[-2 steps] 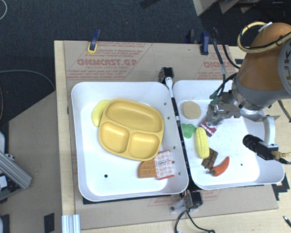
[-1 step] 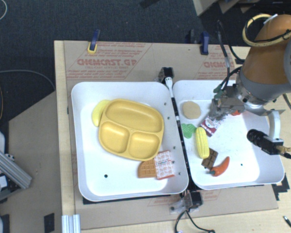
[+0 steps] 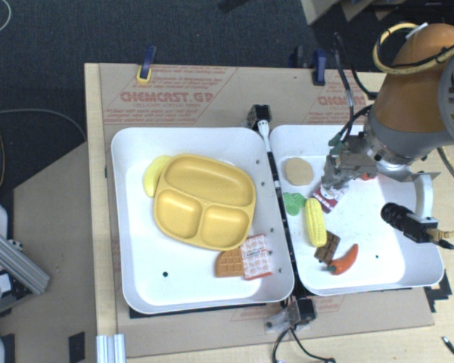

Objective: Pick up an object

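Note:
My gripper (image 3: 337, 178) hangs low over the back middle of the right bin (image 3: 408, 267), on the grey arm with its orange band (image 3: 416, 82). Directly under its tip lies a small red and white packet (image 3: 327, 199); whether the gripper touches it is hidden. Close by in the same bin are a tan round cookie (image 3: 299, 172), a green piece (image 3: 293, 203), a yellow corn cob (image 3: 315, 221), a brown chocolate piece (image 3: 328, 246) and a red-orange pepper (image 3: 345, 259).
The left bin (image 3: 136, 225) holds a yellow divided plate (image 3: 204, 201), a yellow banana-like piece (image 3: 154, 174) behind it, a waffle (image 3: 228, 264) and a red and white packet (image 3: 256, 257). A black cylinder (image 3: 403, 221) on the arm juts over the right bin.

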`<state>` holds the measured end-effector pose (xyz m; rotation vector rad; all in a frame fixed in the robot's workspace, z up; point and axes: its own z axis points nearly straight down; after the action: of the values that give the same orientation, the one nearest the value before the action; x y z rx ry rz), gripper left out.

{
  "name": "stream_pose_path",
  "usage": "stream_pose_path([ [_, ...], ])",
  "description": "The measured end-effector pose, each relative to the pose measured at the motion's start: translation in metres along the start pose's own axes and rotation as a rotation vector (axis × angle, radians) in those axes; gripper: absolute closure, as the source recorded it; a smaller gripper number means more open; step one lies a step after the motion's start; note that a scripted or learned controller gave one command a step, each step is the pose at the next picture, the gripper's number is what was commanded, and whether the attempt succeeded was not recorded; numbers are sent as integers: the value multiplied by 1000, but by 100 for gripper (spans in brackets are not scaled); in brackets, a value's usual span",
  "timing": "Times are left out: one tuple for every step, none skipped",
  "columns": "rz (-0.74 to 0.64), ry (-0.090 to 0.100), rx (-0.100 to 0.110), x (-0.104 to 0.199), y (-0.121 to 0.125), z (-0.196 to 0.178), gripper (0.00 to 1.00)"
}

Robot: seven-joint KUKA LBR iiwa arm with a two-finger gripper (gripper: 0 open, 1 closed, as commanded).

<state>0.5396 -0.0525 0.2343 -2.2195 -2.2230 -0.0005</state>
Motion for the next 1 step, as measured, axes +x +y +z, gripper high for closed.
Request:
stream_pose_path([
  [1, 0, 0, -1, 0, 0, 100],
])
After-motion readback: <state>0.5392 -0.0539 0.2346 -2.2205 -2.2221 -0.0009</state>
